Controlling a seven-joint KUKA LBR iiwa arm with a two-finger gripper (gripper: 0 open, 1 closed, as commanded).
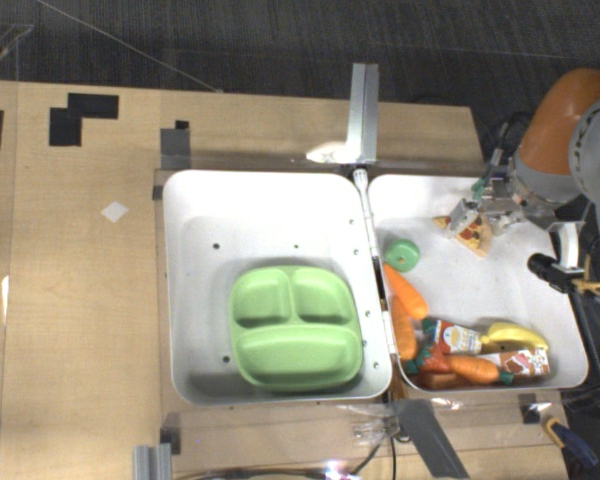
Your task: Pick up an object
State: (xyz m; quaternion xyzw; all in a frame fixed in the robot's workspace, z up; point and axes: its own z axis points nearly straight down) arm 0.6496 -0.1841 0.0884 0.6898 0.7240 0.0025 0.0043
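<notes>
Several toys crowd the right bin's [570,373] near edge: a banana [515,336], carrots [408,298] and small bottles [458,339]. Beside them in the left bin [190,218] sits a green tray [295,325]. Farther back, the arm [570,128] bends in from the right; its gripper [477,218] is clamped on a small orange-and-yellow toy [472,234] just above the bin floor.
</notes>
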